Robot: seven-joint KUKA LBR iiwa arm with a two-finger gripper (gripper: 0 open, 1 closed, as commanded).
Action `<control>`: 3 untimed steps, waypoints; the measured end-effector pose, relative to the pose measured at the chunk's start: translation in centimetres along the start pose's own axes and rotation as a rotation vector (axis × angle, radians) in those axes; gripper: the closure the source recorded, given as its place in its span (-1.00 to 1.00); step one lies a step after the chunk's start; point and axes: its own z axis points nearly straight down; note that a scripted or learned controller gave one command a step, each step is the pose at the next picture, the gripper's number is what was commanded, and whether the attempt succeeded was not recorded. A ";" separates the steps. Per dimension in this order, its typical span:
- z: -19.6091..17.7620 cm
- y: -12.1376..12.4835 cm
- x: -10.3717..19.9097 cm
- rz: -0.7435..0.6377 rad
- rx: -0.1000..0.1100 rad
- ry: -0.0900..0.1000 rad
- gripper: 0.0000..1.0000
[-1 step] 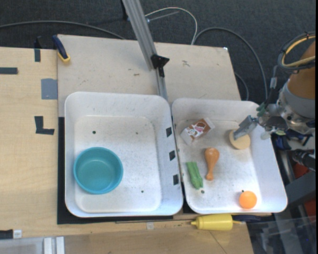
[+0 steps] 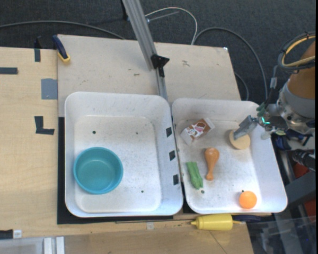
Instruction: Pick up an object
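Note:
The right bin (image 2: 265,165) holds a tan round disc (image 2: 239,141) near its right wall, a brown drumstick (image 2: 211,162) in the middle, a green piece (image 2: 194,174), a white and brown packet (image 2: 196,130) and an orange ball (image 2: 247,199) at the front right. My gripper (image 2: 247,127) reaches in from the right. It hangs low at the disc's upper edge, touching or just above it. I see nothing lifted off the bin floor.
The left bin (image 2: 116,110) contains a blue bowl (image 2: 98,169) at its front left. A yellow bottle (image 2: 214,222) lies outside, along the right bin's front rim. A grey pole (image 2: 143,30) slants over the bench at the back.

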 end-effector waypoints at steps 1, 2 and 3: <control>5.9 -0.9 0.5 0.001 0.006 0.001 -1.00; 10.3 -1.0 0.5 0.001 0.005 0.000 -1.00; 14.8 -1.0 0.5 0.001 -0.001 -0.002 -1.00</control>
